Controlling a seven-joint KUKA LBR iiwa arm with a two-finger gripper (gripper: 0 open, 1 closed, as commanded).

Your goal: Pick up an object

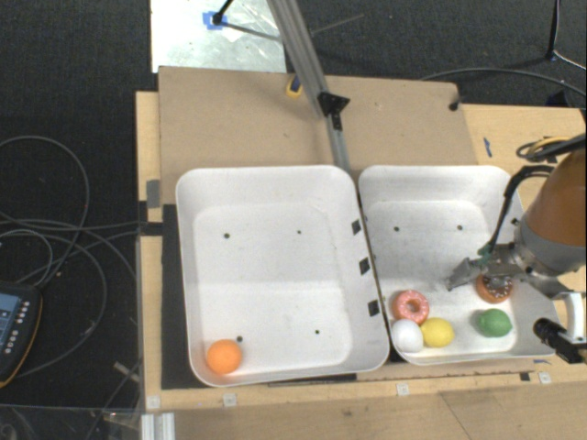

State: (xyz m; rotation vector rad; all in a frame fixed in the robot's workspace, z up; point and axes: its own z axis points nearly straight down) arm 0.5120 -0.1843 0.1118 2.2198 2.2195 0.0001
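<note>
The gripper (484,273) hangs over the right bin (431,200), fingers' state impossible to tell, beside what looks like a brown ring-shaped donut (496,289).

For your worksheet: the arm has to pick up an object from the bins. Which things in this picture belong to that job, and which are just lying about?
Part of the job:
hand
brown doughnut beneath it
pink doughnut
yellow ball
white ball
green ball
orange ball
right bin
left bin

Just lying about:
cables
tripod leg
</note>
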